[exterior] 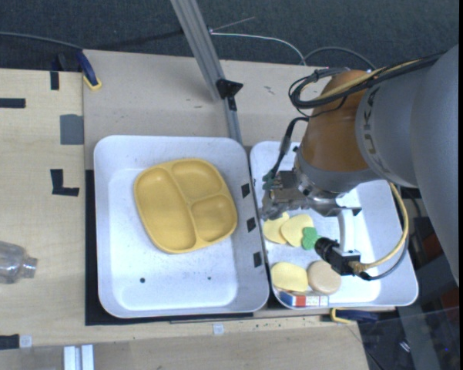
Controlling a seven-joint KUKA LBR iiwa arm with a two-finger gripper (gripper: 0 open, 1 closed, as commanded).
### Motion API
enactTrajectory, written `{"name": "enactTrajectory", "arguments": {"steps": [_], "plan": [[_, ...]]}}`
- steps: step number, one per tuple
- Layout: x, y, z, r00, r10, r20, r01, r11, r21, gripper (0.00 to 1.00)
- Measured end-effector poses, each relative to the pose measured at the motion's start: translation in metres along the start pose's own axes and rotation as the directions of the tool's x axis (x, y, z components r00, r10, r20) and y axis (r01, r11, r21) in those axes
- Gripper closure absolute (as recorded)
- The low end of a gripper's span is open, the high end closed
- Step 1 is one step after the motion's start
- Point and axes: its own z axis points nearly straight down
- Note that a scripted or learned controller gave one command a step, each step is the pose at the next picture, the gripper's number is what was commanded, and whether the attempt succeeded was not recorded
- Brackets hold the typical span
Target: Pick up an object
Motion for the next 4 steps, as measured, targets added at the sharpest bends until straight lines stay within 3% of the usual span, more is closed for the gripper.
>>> {"name": "enactTrajectory", "arguments": {"steps": [1,2,3,4], "plan": [[0.031,-0.010,0.000,1.000,-0.003,0.000,0.003,1.000,0.001,1.00],[-0.008,0.007,0.000,1.000,0.003,0.002,-0.003,1.000,-0.002,1.00],[0.031,0.020,0.000,1.000,-0.004,0.000,0.004,1.000,-0.002,1.00],[0.019,0.027,-0.059,1.000,0.000,0.001,0.000,1.000,-0.008,1.00]]}}
